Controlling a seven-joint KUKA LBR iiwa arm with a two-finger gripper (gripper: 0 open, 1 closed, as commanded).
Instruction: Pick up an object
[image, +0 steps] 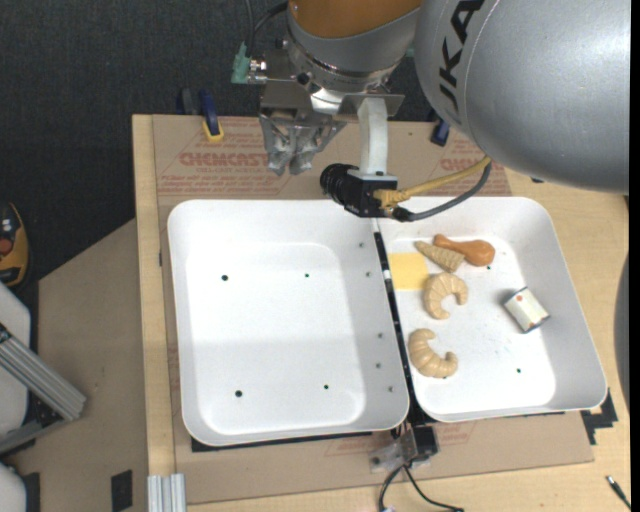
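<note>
**Gripper raised beyond the bins, objects lying in the right bin**

Camera view: The gripper (291, 150) is seen above the cardboard sheet (160, 160), past the far rim of the left bin (200, 225). Nothing is held between its fingers; whether they are apart or together cannot be told. In the right bin (560, 300) five objects are found. A yellow slice (407, 270) lies against the dividing wall. Just beside it an orange-tipped cone (458, 251) is placed, with one croissant (445, 294) below it. A second croissant (432, 354) lies nearer the front rim. A small white block (526, 309) rests apart, toward the right wall.
</note>
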